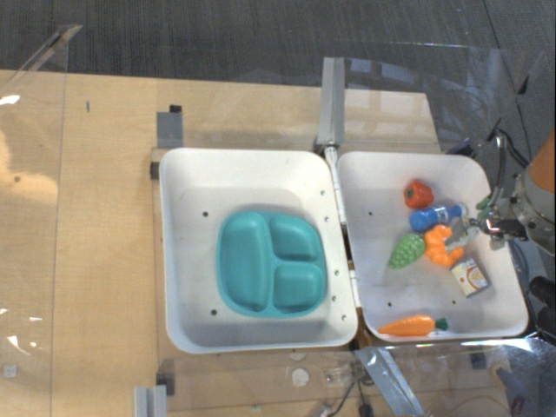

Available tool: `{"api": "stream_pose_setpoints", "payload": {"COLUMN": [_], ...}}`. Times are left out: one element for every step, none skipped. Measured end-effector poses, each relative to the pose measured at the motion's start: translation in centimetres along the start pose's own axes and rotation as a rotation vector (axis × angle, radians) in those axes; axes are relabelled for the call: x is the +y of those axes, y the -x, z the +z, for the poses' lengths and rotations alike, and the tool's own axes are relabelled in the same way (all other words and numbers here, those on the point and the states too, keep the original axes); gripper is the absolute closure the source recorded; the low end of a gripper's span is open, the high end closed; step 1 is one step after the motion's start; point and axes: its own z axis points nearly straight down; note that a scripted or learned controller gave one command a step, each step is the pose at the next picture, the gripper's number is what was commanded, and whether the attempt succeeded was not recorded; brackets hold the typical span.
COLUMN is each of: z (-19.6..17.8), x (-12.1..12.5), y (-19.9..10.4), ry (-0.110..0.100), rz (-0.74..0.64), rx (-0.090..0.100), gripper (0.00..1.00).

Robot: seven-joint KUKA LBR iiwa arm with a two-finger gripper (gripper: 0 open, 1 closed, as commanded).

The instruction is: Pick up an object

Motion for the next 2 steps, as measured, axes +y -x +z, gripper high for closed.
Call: {"api": "stream_pose_setpoints", "payload": {"z": [11.6,10.4], "x": [3.3,3.6], "y": [-0.3,-0.4], "ry": [0.004,0.010], "rz": [0.003,0.002], "rx": [-0.001,-0.001], "gripper": [0.00,1.00]}}
